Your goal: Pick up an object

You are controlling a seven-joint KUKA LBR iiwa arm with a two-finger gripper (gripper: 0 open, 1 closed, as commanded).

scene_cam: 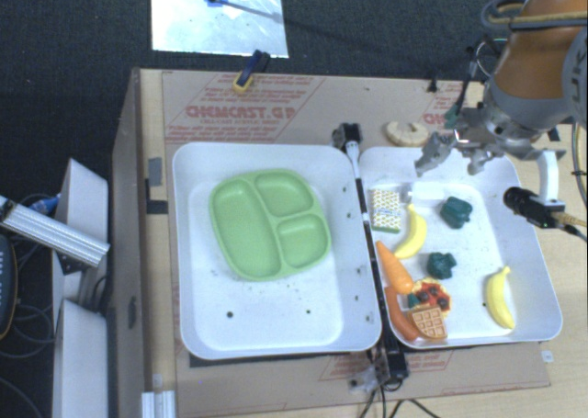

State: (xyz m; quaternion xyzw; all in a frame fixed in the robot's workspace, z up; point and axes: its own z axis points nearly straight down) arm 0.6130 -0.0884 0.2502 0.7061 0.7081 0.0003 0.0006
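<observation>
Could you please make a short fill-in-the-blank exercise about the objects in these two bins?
1. The green divided plate lies in the ____ bin.
2. The right bin holds ____ yellow bananas.
3. The orange carrot lies beside the bin's ____ wall.
4. The pincer hangs above the right bin's ____ edge.

Missing words: left; two; left; far

Red print runs across the brown cardboard sheet under the bins, along its far edge beyond the left bin. The big letters read "CHEMCAST GP", though the last two are faint. The smaller red lines above and beside them are too blurred to read.
</observation>
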